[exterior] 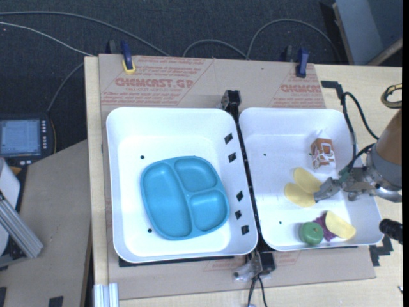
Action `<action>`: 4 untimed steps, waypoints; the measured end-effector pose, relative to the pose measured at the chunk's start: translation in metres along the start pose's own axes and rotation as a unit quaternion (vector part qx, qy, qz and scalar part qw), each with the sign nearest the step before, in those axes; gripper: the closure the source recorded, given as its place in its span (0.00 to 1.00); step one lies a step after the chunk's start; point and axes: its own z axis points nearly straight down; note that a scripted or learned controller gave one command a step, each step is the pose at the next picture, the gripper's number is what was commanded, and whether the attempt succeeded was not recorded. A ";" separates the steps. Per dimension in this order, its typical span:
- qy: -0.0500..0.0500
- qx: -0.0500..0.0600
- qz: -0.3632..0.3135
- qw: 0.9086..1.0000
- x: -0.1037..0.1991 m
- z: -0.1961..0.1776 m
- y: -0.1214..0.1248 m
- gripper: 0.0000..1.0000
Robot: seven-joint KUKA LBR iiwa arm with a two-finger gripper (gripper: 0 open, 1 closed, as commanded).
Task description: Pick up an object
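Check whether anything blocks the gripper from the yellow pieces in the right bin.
Nothing visible does. The gripper is low in the right bin, its tip right beside the yellow pieces. The orange carton and green ball lie off to either side.

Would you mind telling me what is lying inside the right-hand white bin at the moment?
The right bin holds a small brown-and-white carton, two yellow pieces, a green ball and another yellow piece over something purple. The gripper covers whatever lies beneath it.
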 end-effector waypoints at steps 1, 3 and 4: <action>-0.001 -0.003 0.000 1.000 -0.001 -0.014 0.001 1.00; -0.003 -0.005 0.000 1.000 -0.004 -0.083 -0.006 1.00; -0.001 -0.004 -0.003 1.000 0.045 -0.095 0.015 1.00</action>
